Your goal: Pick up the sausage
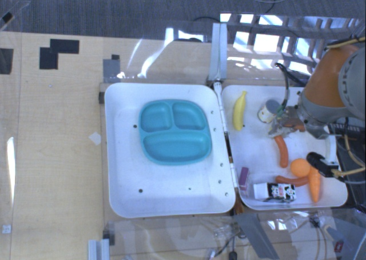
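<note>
Since the sausage [282,152] lies in the right bin [251,196] directly below the gripper [284,123] in the picture, the coming move turns on a short reach toward the near side of that bin. The sausage is a reddish-orange stick whose long axis runs nearly up and down the frame, its upper end tipped slightly to the left and sitting just beside the gripper's tip. Whether the jaws are apart or together cannot be told; they appear as a dark blur against the white floor, and nothing can be made out between them. A clean grasp would probably want the jaws closing across the sausage's width, that is, roughly left to right in this view.

Neighbours matter. An orange ball [300,167] sits just beside the sausage's lower end, with a carrot [315,184] and a second reddish sausage-like piece [293,180] near it. A small cup [266,112] stands just left of the gripper, and a banana [239,111] lies farther left. The blue plate [174,131] rests in the left bin [123,156], well apart.
</note>
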You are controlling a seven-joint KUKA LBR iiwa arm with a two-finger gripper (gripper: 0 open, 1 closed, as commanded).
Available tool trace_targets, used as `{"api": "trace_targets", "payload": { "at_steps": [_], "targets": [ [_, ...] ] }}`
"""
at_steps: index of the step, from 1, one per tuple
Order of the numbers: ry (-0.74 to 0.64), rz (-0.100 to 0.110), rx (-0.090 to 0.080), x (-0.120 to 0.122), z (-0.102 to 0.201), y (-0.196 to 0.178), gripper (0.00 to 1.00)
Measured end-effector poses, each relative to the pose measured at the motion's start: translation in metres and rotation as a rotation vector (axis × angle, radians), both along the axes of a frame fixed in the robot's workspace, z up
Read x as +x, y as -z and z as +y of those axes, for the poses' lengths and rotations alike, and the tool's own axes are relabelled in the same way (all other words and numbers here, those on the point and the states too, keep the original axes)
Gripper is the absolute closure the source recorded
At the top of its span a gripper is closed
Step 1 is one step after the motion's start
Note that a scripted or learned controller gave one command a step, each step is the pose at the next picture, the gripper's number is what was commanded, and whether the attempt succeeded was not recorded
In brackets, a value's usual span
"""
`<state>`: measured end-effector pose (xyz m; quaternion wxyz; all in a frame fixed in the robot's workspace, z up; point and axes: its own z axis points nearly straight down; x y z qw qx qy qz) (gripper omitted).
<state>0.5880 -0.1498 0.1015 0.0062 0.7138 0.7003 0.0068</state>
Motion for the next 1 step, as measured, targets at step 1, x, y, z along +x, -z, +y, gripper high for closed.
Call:
{"api": "trace_targets", "payload": {
  "at_steps": [1],
  "targets": [
    [-0.023,0.011,0.000,-0.0023,0.1486,-0.1223,1.00]
  ]
}}
